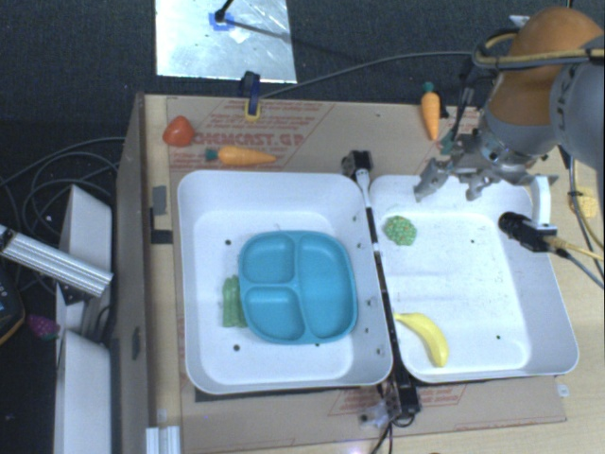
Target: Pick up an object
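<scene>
Lying nearest the camera, a yellow banana point(424, 337) rests on the floor of the right bin point(529, 348), close to that bin's front left corner and just beside the divider between the two bins. In the left bin point(203, 253) sits a blue plate point(298, 287) with three compartments, and a pale green piece point(231, 303) lies against the plate's left edge, partly tucked under it. Further back in the right bin, a small green bumpy lump point(400, 230) — it could be a toy broccoli or a bunch of grapes, too small to tell — lies near the left wall, well apart from the banana. Above the back edge of the right bin hangs the gripper point(451, 183), its two fingers spread apart with nothing between them; the left fingertip points down toward the bin's rear rim, up and to the right of the green lump and not touching it. Behind it rises the grey arm point(567, 112) with its orange band. Beyond the bins, on the brown board point(312, 130), lie a carrot point(241, 156) and a red-orange tomato point(178, 131) at the left — and a second carrot point(431, 112) at the right. A shiny metal sheet point(224, 26) lies furthest back on the dark floor.
</scene>
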